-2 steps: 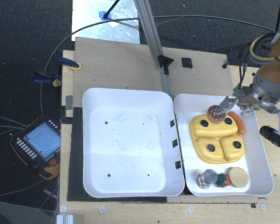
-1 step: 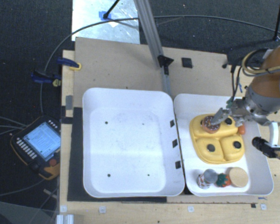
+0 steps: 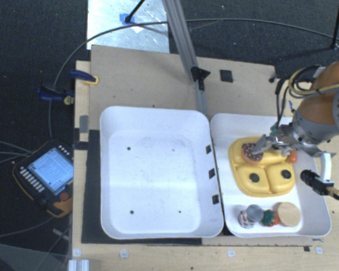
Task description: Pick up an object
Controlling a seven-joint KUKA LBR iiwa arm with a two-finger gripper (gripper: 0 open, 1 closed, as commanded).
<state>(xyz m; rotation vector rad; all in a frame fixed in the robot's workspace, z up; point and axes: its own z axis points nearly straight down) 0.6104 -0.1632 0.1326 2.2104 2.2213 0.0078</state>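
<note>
So the desk (image 3: 239,93) is seen carrying two white bins side by side. The left bin (image 3: 115,135) is the bigger-looking one. In the right bin (image 3: 224,163) a yellow tray (image 3: 266,177) is found toward the far side, and the gripper (image 3: 269,141) is parked right over its far edge, next to a dark reddish thing (image 3: 250,152) sitting on the tray. A tan disc (image 3: 289,214), a grey ball (image 3: 254,212) and a small red-green piece (image 3: 270,219) are lined up near the front wall. Whether the gripper is spread or closed can't be told.
</note>
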